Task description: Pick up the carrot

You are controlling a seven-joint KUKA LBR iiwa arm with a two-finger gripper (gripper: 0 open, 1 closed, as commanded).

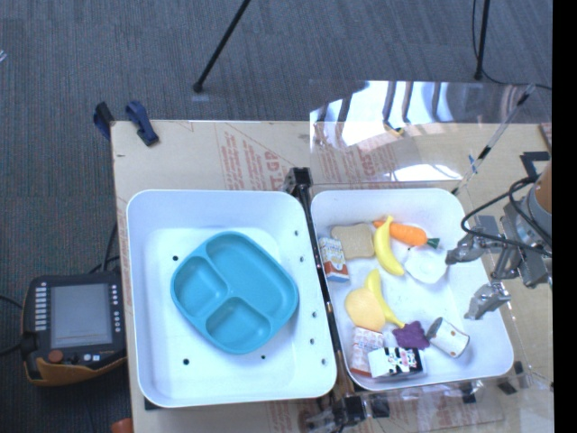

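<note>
Two shallow white bins sit side by side on my desk [216, 152]. The left bin [144, 242] carries one blue divided plate [234, 291] with three compartments. The right bin [491, 332] carries the clutter: two bananas, one [389, 246] lying beside the carrot and the other [380, 298] curving along a yellow pear [363, 308]; one slice of bread [354, 240]; one white round piece [425, 265]; one purple bunch of grapes [412, 335]; one small can [448, 337] tipped on its side; and three small cartons, one [334, 258] by the bin's left wall, two more [367, 343] [396, 361] near the front edge.

There is one carrot [407, 234]. It is short and bright orange, with a dark green stub at its right end, lying flat in the rear part of the right bin, just right of the upper banana and just behind the white round piece.

My hand [478, 278] hangs over the right side of that bin, to the right of the carrot and apart from it. Its two fingers [460, 253] are spread, with nothing between them.
</note>
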